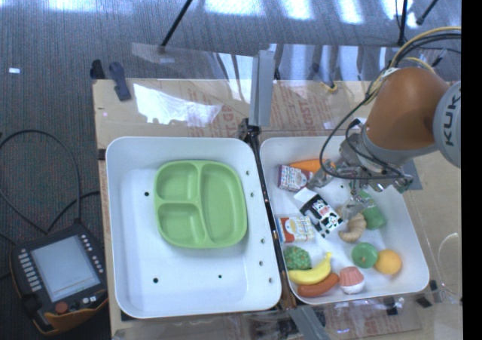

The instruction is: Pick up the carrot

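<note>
The carrot (307,166) is a small orange piece lying at the back of the right bin (419,254), close to its far wall and beside a small carton (290,178). My gripper (360,192) hangs under the orange wrist band, low over the middle right of that bin. It is to the right of the carrot and a little nearer the front, apart from it. Cables and the wrist body hide much of the gripper. Nothing shows as held in it.
The right bin also holds a cow-patterned carton (321,215), another carton (295,229), broccoli (297,258), a banana (311,271), a sausage (319,286), a green apple (365,255) and an orange (388,261). In the left bin (135,271) lies a green divided plate (201,203).
</note>
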Tool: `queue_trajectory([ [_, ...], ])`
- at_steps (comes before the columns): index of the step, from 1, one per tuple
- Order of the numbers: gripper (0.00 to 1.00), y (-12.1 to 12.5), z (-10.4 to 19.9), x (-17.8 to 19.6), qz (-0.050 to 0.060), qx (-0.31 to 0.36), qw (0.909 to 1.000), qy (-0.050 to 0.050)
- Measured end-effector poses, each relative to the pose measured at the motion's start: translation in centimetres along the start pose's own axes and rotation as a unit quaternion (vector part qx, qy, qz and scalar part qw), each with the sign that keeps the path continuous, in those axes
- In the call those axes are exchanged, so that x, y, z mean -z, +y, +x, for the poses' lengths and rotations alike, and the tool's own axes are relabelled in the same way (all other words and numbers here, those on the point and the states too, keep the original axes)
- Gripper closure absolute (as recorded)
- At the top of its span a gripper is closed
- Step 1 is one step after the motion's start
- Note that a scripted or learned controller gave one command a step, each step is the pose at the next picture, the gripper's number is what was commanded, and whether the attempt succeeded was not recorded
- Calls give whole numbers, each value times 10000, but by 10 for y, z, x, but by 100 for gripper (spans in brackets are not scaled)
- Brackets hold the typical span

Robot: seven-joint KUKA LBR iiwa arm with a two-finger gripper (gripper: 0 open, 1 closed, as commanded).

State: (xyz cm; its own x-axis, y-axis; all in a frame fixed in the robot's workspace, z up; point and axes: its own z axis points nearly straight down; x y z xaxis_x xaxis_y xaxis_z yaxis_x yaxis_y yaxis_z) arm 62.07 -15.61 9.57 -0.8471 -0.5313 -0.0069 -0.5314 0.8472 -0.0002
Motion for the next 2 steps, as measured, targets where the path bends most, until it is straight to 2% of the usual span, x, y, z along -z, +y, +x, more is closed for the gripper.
queue_trajectory([
  [1,0,25,-48,-2,32,-209,9998,-18],
  [2,0,39,-57,-2,43,-370,9993,-19],
])
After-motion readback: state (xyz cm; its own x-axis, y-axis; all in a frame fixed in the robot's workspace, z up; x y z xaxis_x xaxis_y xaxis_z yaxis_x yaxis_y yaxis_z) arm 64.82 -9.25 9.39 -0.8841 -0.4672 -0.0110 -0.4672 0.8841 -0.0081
